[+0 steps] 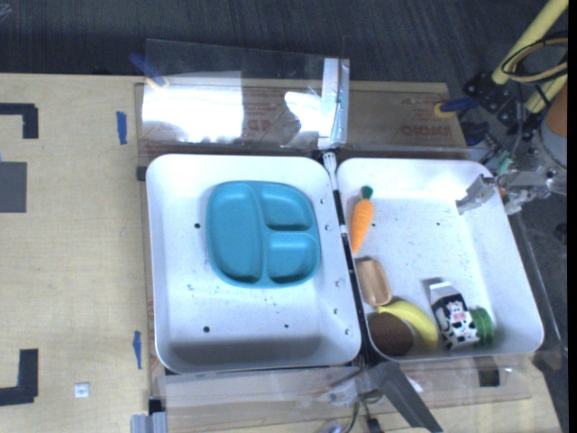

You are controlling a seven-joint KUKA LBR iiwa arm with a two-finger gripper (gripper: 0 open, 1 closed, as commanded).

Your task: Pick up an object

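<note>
Toy carrot [360,223], smooth orange taper, in glossy right bin [505,242]

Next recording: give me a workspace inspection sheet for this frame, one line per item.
Surface: wooden bench bearing two white bins, left bin and right bin, side by side.
Job's things: right bin holds a toy carrot, a tan wooden scoop, a banana, a brown round piece and a cow-print carton with a green item beside it.
Clutter: blue divided plate in the left bin.
Grippers: claw over the right bin's far right corner; finger state unclear.
Cables: yellow hose at upper right.
Surroundings: clear plastic sheet behind the bins, dark floor.
</note>
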